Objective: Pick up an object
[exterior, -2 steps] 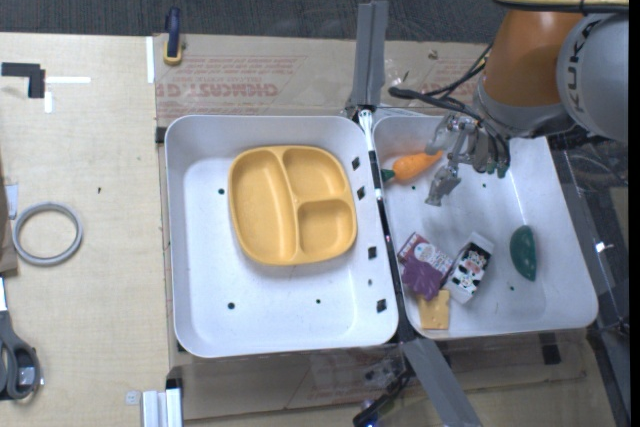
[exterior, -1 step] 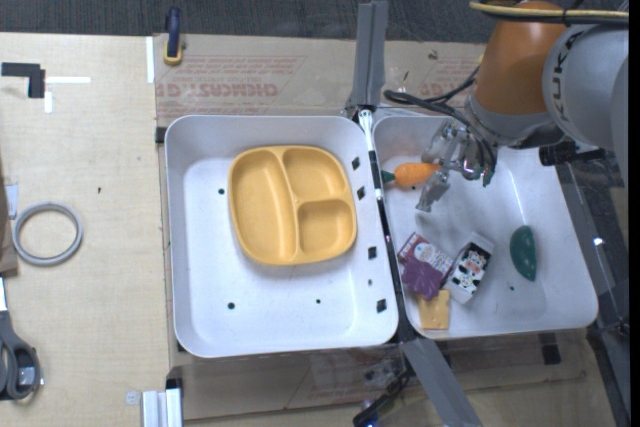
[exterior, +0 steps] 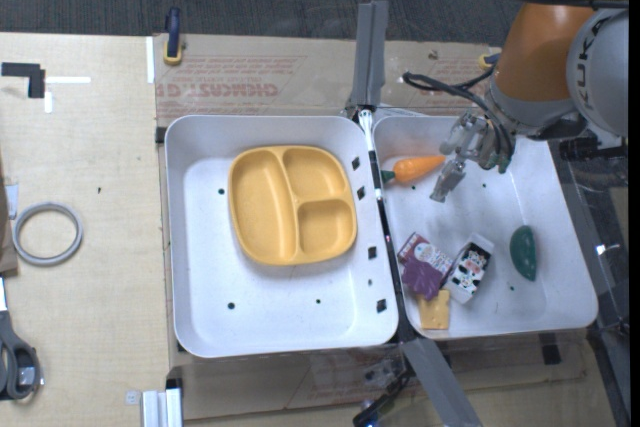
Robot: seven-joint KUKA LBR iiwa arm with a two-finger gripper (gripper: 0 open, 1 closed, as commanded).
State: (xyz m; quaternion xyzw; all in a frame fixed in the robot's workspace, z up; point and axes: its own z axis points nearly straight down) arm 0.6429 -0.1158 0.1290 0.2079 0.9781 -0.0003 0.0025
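The right bin (exterior: 560,215) holds an orange carrot (exterior: 418,167) near its back left corner. Toward the front lie a purple packet (exterior: 425,265), a small white carton with dark print (exterior: 468,270), a yellow flat piece (exterior: 435,312) and a dark green object (exterior: 523,251). My gripper (exterior: 447,183) hangs low over this bin, just right of the carrot's thick end and slanting down to the left. Nothing shows in its grasp. The grey arm with its orange band (exterior: 540,45) reaches in from the back right.
A yellow divided plate (exterior: 293,204) lies in the left bin (exterior: 200,295). A grey divider post (exterior: 370,55) stands between the bins at the back. On the bench to the left sit a grey tape roll (exterior: 45,233) and scissors (exterior: 15,365).
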